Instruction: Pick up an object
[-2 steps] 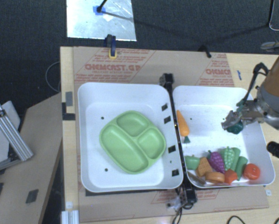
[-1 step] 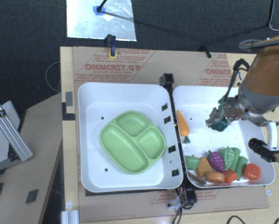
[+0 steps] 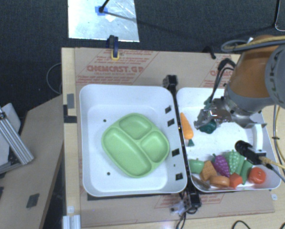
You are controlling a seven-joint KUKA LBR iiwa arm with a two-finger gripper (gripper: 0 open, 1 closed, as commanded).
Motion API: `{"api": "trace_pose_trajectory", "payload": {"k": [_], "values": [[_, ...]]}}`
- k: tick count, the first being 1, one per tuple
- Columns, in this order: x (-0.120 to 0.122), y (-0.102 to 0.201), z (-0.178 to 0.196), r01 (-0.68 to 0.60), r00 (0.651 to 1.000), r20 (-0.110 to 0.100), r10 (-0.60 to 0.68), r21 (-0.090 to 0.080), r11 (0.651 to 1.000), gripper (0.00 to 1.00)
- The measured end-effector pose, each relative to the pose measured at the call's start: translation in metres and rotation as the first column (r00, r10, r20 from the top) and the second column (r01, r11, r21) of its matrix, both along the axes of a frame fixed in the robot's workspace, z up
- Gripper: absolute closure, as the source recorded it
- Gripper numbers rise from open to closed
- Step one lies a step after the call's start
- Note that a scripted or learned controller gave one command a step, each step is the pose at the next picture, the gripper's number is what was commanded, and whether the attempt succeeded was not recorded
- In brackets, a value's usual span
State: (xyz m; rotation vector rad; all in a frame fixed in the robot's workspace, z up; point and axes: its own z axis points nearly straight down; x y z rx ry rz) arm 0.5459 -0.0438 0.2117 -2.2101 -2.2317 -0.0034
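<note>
Reaching in from right, arm [image 3: 257, 78] bent low; claw [image 3: 206, 120] seemingly pinching teal object [image 3: 209, 126] over right bin [image 3: 199, 97].

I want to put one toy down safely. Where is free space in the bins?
Left bin: bare floor all around the green plate, widest at its left and far side. Right bin: bare far corner, behind the carrot and tool. Its near edge is crowded with toy food.

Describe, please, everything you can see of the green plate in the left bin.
The plate is pale green, looks like smooth plastic, and is rounded with three compartments: one long, two smaller. It lies flat and right side up, turned at an angle, near the middle of the left bin, resting on its floor. Nothing else touches it.
</note>
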Motion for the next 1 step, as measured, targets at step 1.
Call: {"api": "trace_pose_trajectory", "payload": {"k": [1], "values": [[0.0185, 0.0530, 0.0091, -0.001, 1.000, 0.002, 0.001, 0.000, 1.000, 1.00]]}}
